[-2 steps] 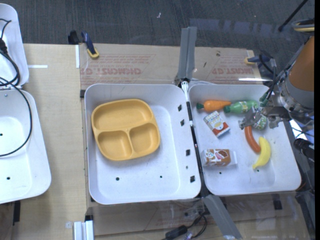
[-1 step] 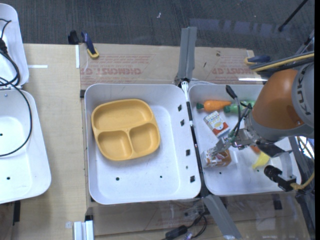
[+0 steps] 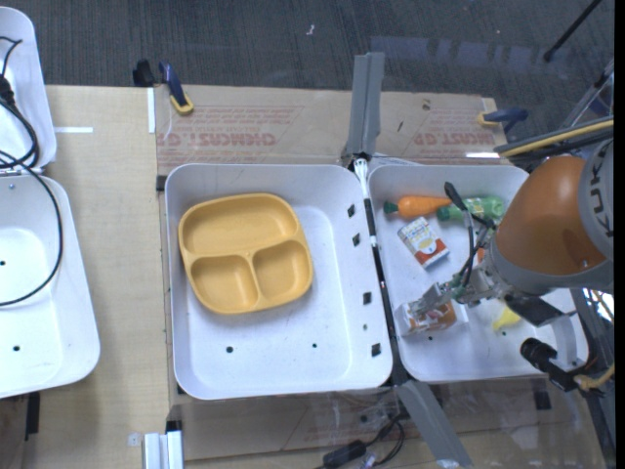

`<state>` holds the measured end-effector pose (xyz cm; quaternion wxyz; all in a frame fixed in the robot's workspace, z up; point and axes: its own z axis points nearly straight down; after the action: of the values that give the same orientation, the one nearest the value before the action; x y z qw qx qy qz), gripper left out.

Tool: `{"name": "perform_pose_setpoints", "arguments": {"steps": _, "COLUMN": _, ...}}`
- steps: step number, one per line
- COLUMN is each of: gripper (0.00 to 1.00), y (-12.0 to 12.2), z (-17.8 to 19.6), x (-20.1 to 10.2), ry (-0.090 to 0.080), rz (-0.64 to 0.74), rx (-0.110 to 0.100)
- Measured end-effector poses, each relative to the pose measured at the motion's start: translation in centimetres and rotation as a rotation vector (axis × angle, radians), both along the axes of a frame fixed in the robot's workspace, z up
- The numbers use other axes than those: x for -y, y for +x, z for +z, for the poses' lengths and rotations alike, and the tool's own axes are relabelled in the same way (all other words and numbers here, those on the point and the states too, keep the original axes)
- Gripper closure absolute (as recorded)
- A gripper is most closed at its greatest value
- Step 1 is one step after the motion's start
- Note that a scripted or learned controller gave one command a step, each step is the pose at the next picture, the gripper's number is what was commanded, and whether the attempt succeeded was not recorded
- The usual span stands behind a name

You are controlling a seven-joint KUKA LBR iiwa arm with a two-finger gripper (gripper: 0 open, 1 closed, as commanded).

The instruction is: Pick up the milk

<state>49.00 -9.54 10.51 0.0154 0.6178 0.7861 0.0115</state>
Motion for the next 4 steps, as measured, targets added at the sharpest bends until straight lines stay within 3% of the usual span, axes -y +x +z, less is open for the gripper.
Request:
{"name": "perform_pose_setpoints", "arguments": {"steps": 1, "gripper": 1.0, "y": 0.2, "z": 1.2, "x": 0.4, "ry": -0.005, "rz": -0.005, "rx": 0.008}}
{"name": "perform_pose_setpoints", "arguments": {"steps": 2, "gripper": 0.0, "y": 0.1, "z": 1.0, "x": 0.3, "ry": -0.004, "rz": -0.005, "rx": 0.003}}
{"name": "perform_pose_setpoints", "arguments": {"steps": 3, "gripper": 0.0, "y": 0.6, "z": 0.1, "x": 1.2, "ry": -0.022, "rz": 0.37, "rx": 0.018}}
{"name": "perform_pose_setpoints", "arguments": {"steps": 4, "gripper": 0.0, "y": 0.2, "z": 0.2, "x": 1.0, "ry": -0.033, "rz": 0.694, "rx": 0.006}}
